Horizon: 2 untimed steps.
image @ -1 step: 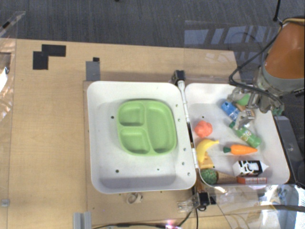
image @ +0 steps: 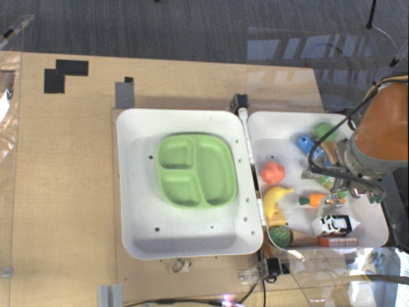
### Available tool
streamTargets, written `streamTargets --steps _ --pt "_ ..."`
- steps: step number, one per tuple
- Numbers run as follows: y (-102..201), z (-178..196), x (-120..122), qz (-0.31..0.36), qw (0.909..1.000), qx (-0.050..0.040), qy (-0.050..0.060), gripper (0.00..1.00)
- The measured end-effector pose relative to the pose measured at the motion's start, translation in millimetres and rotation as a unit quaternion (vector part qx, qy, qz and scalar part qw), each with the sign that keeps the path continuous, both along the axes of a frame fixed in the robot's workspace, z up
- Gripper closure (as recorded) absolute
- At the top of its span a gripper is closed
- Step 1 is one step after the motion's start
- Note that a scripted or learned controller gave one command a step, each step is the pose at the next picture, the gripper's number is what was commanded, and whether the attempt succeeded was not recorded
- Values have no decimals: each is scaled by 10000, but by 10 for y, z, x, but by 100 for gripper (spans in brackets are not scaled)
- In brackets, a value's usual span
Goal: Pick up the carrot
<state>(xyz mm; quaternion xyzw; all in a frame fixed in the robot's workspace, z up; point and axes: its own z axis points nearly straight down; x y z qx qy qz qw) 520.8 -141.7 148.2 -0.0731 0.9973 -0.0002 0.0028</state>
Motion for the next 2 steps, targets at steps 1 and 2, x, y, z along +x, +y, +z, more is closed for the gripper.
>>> streamTargets --steps 1,2 --pt "22 -576 -168 249 9997 -21 -78 0" --pt "35 -445 -127 284 9995 -30 -126 100"
